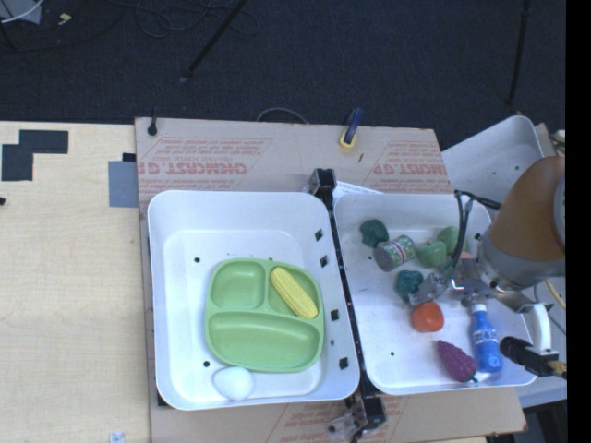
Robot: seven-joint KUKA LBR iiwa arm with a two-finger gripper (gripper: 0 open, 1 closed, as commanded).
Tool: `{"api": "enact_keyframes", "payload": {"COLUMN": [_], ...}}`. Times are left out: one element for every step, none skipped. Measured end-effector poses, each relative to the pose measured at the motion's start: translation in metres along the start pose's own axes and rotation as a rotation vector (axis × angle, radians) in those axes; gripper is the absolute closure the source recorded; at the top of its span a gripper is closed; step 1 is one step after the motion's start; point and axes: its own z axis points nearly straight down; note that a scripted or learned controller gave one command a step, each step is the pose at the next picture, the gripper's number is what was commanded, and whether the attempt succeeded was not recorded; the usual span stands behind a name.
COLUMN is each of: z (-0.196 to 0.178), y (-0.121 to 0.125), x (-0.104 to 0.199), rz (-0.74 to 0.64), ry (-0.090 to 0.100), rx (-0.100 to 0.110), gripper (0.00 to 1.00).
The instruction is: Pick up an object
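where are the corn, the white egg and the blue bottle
corn [294, 292], camera view, middle of the cob
white egg [233, 382], camera view, centre of its top
blue bottle [484, 340], camera view, middle of its body

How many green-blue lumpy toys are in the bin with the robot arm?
3 that I can see: one teal toy near the bin's back, one light green toy beside the small can, one teal toy above the orange ball. The arm may hide more.

Even overhead light, soft shadows; white bins [175, 247] near blown out; bg dark, img slightly soft.
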Motion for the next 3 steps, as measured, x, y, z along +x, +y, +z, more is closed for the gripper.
{"api": "enact_keyframes", "payload": {"z": [0.031, 0.02, -0.04], "y": [0.0, 0.0, 0.003], "x": [0.002, 0.001, 0.007], "rz": [-0.002, 0.003, -0.003], "ry": [0.009, 0.009, 0.007], "rx": [0.009, 0.008, 0.003], "gripper": [0.0, 1.0, 1.0]}}
